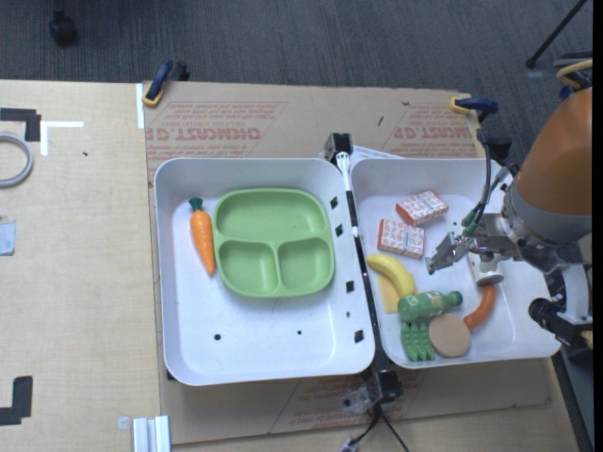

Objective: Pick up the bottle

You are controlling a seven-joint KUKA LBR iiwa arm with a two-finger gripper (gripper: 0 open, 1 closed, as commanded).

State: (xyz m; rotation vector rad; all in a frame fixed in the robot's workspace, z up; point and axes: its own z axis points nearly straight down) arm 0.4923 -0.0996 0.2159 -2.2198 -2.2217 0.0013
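Hovering in the right bin (499, 182), the end effector (445, 255) holds nothing; whether it is open I cannot tell. At its six o'clock, nearby, lies the bottle (429, 303), on its side beside the banana (393, 276). Probably light, rigid, slippery plastic; grip across the body.

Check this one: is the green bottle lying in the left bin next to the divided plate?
No, the green bottle lies in the right bin, between the banana and the round tan piece.

Green bottle (429, 302) flat, right bin (528, 347).
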